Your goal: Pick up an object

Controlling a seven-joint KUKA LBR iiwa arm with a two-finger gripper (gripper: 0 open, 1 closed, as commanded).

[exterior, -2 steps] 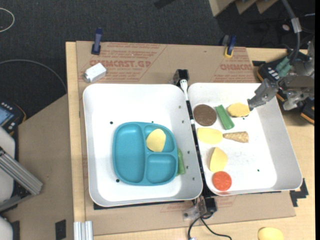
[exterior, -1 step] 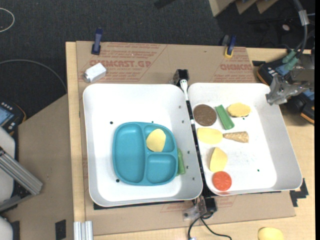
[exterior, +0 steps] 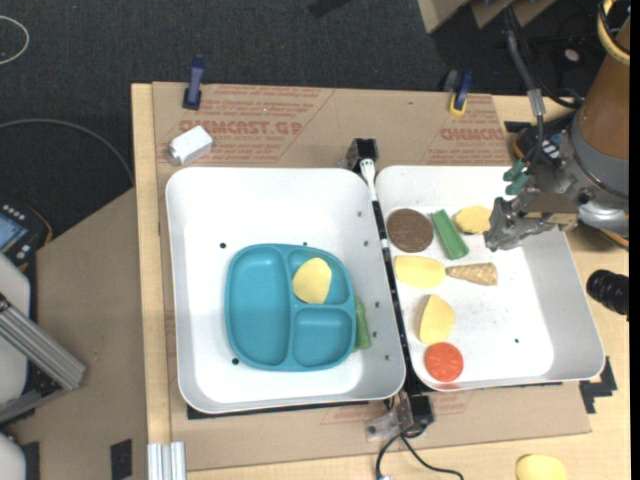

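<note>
We cannot tell the tool's (exterior: 497, 236) state as it hangs just beside the small yellow rounded toy food (exterior: 472, 219). Crowded there by the green stick (exterior: 448, 235), we risk nudging both.

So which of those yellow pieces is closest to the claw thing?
The small yellow piece at the far end of the right bin, right beside the tool. The other yellow pieces lie farther off.
</note>
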